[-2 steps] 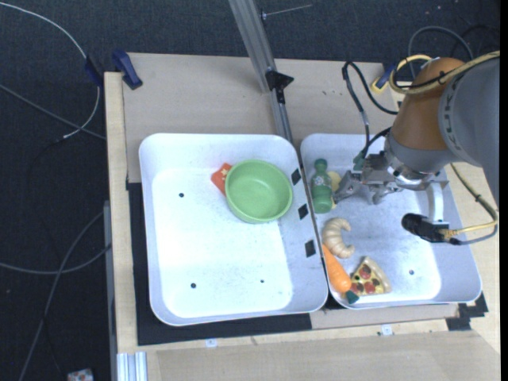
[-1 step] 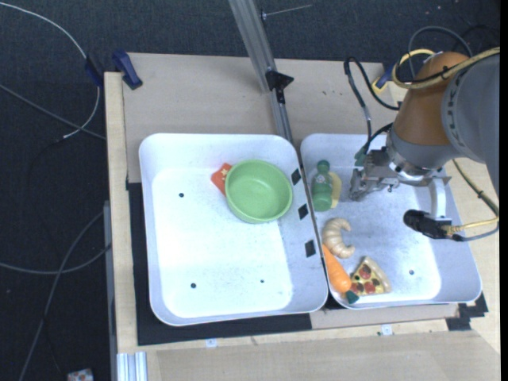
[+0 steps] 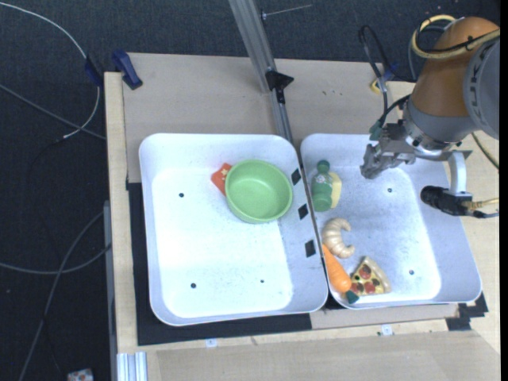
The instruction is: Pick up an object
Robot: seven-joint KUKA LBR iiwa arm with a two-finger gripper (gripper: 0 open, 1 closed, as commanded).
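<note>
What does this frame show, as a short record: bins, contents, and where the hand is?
left bin: green bowl near its upper right, an orange-red item partly under the bowl's left rim
right bin: green bottle beside a yellow item, croissant, carrot, pizza slice toy, all along its left side and lower corner
hand: over the right bin's upper part, apart from the toys
held object: none visible
task state: no pick made yet
</note>
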